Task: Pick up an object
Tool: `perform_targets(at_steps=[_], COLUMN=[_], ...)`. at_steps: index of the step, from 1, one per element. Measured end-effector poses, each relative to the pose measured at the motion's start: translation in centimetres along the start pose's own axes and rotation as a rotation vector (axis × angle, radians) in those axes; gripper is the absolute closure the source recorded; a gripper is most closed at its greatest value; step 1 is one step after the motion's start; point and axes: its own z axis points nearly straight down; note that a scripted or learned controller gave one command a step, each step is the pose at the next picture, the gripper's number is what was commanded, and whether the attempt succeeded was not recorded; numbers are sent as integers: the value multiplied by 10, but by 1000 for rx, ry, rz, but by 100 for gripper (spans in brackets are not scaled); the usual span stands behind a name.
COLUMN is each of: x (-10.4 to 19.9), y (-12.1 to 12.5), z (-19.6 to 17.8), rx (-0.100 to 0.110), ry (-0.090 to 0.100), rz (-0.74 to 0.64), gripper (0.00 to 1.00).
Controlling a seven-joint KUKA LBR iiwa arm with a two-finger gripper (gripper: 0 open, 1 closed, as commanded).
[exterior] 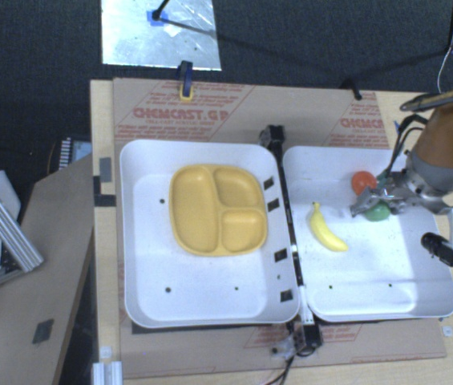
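my gripper point(373, 201) over green object point(378, 212) beside red ball point(362, 182); grip state unclear; descend centred, avoid nudging ball, banana point(325, 229)

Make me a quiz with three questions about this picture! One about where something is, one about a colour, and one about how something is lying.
1. Where is the yellow plate?
A. In the left bin
B. In the right bin
C. On the floor

2. What colour is the round thing next to the gripper?
A. Blue
B. Orange-red
C. White

3. How is the banana placed?
A. Standing on end
B. On the plate
C. Lying flat in the right bin

Answers:
1. A, it sits in the middle of the left bin.
2. B, it looks orange-red against the white bin.
3. C, it lies flat on the floor of the right bin, by itself.
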Motion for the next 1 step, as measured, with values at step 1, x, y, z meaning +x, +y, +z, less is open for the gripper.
perform_targets(at_steps=[1], x=[0], y=[1], z=[15], rx=[-3], ry=[-1], rz=[0], gripper=[0])
